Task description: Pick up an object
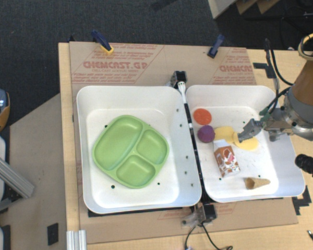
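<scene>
The right bin (281, 184) holds an orange ball (202, 115), a purple ball (206, 134), a flat yellow piece (230, 136), a red and white packet (226, 160) and a small tan cone (256, 182). My gripper (249, 130) reaches in from the right and sits low over the right part of the yellow piece, covering some of it. Whether it touches the piece is unclear. The purple ball lies just left of the yellow piece, and the packet lies below it.
The left bin (88, 108) holds a green divided plate (130, 151). A black rail (188, 124) runs between the two bins. The arm's body (302, 108) hangs over the right bin's right wall. Two clamps (102, 41) hold the cardboard at the back.
</scene>
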{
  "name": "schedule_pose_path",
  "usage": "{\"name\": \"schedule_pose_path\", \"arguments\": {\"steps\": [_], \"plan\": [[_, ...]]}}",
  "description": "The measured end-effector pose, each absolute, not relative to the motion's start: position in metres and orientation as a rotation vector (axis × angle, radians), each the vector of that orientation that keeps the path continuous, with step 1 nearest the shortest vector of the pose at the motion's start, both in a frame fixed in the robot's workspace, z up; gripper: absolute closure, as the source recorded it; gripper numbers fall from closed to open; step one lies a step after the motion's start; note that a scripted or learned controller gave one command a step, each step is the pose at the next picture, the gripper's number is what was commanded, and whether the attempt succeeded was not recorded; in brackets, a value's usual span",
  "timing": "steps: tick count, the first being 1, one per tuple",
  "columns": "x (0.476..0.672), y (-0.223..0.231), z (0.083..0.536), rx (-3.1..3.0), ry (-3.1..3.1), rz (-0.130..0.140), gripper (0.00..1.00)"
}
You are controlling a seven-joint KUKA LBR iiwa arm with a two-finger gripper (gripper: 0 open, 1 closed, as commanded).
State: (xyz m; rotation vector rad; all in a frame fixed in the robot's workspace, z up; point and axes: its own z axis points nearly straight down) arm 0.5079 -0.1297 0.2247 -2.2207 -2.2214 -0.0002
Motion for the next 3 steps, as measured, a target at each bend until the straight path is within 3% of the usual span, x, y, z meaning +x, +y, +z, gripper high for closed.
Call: {"name": "schedule_pose_path", "arguments": {"steps": [1,2,3], "plan": [[0.488,-0.097,0.088,-2.209,-2.213,0.011,0.0],[0.492,-0.1,0.106,-2.224,-2.22,-0.001,1.0],[0.583,-0.039,0.19,-2.219,-2.24,-0.017,1.0]]}}
